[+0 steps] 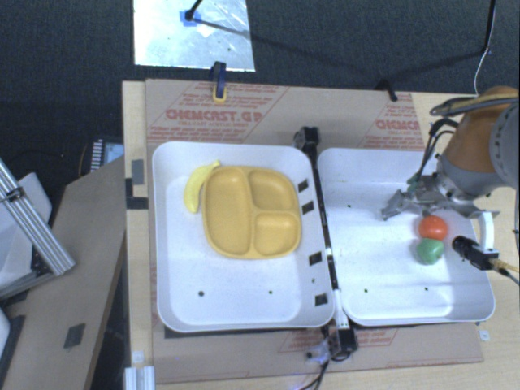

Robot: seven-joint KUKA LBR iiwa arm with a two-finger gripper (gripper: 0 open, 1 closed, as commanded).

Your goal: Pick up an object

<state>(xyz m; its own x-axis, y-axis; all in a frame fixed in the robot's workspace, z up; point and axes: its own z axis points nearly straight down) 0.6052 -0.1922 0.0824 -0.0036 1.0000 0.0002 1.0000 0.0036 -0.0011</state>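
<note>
Tomato (432,227) in right bin (366,299); board (244,104) beneath reads "CHEMCAST".

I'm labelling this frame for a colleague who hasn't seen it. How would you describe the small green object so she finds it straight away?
Start at the right-hand shallow white bin and look near its right wall, below the robot's hand. Two small round objects touch there; the small green round object is the lower one, directly under the small orange-red round object.

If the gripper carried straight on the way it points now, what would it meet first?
The gripper points leftward and down over the right bin, so it would probably meet that bin's bare white floor first. The orange ball and green ball lie behind it. Depth is unclear.
</note>
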